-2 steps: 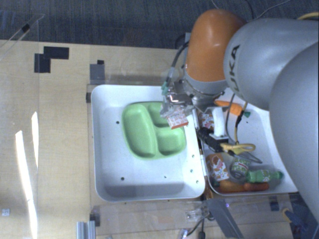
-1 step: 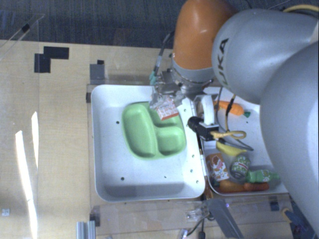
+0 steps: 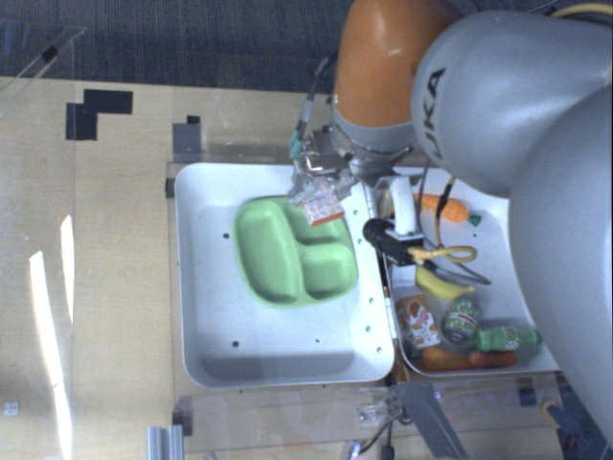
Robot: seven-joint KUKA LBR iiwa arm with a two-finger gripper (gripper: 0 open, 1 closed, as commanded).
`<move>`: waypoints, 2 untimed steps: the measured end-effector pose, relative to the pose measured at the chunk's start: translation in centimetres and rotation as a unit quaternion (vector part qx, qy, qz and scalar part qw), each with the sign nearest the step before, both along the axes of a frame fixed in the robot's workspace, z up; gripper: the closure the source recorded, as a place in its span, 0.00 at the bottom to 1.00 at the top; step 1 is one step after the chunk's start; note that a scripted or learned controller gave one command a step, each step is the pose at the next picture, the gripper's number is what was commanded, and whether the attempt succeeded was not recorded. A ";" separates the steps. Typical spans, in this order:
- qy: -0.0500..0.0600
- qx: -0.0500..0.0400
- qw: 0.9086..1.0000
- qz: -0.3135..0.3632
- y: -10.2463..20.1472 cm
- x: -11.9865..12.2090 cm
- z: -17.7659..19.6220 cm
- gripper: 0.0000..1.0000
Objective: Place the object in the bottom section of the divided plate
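While the gripper [image 3: 319, 182] hangs over the upper right part of the green divided plate [image 3: 295, 253], look at what it carries: a small white and red packet [image 3: 321, 206] sits pinched between its fingers, clamped there as far as you can judge from above. The packet lies over the plate's upper right section, just above the ridge that bounds the lower one. To do this step well, you want the packet carried toward the plate's near side, past that ridge, until it is squarely over the bottom section. Lower it close to the plate before letting go; a flat, light packet will likely flutter or slide. Keep clear of the plate's right rim and the wall of the left bin [image 3: 206, 353] beside it.
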State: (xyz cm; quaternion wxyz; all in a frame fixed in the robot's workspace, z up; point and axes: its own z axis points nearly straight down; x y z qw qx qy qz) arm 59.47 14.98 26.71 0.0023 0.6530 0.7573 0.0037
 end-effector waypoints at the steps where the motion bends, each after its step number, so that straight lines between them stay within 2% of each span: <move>1: 0.002 -0.001 0.999 0.049 -1.3 -1.0 -4.9 1.00; 2: 0.002 -0.001 0.999 0.049 -1.3 -1.0 -4.9 0.00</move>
